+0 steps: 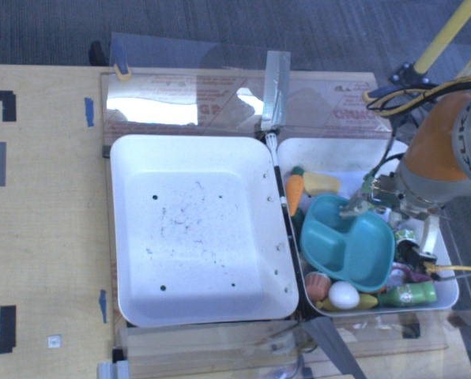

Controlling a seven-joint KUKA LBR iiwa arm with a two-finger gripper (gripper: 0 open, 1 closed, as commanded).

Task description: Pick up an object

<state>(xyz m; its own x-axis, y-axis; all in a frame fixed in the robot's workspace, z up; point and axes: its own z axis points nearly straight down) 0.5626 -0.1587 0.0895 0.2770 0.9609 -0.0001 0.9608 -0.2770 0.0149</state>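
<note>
On a pale wooden bench (46, 235) sit two shallow white plastic bins side by side. One, the left bin (196, 227), has a bare, scuffed floor. The other, the right bin (449, 290), is crowded with small objects: one teal plastic two-compartment dish (348, 247), tilted and lying on top of the pile; one orange toy carrot (295, 193) against the left wall; one pale yellow block (321, 184) just beside it; one white egg-shaped toy (344, 295) near the front edge; one reddish round toy (318, 285) touching the egg; and one green bottle-shaped toy (409, 294) at the front right. One grey robot arm with an orange band (437, 152) reaches in from the right, its wrist bent down over the right bin. Its gripper (362, 204) sits at the dish's upper right rim; I cannot tell whether it is released or clenched.
</note>
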